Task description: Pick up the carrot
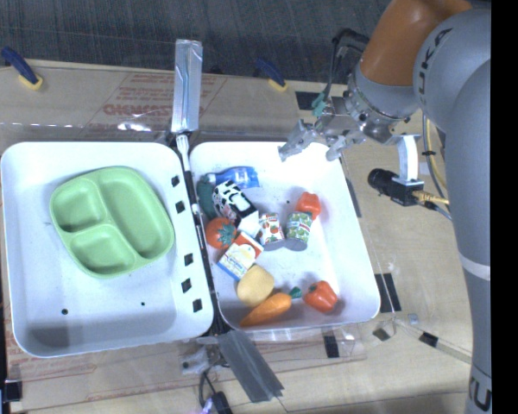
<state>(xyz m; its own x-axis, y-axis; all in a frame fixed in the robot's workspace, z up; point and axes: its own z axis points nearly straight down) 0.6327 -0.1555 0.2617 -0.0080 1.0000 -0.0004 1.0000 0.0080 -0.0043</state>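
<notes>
- The carrot lies in the right bin, down by the bin's front edge.
- Its fat end with the green top points right, and its thin tip points left toward the wall between the bins.
- A yellow toy sits right behind the carrot and touches it.
- A small red pepper sits just beside the carrot's green top.
- There is only a thin strip of white floor between the carrot and the front wall.
- The gripper hangs over the back edge of the right bin, well apart from the carrot.
- Its two fingers stand spread open, and nothing is between them.
- The grey arm comes in from the right, with its orange band above the wrist.
- The middle of the right bin is crowded: a tomato, a cow toy, a blue pack, a carton, two small cans and another red pepper.
- The right side of that bin has open white floor, between the cans and the right wall.
- The left bin holds a green tray with three parts.
- White floor shows all around the tray, most of it at the front.
</notes>
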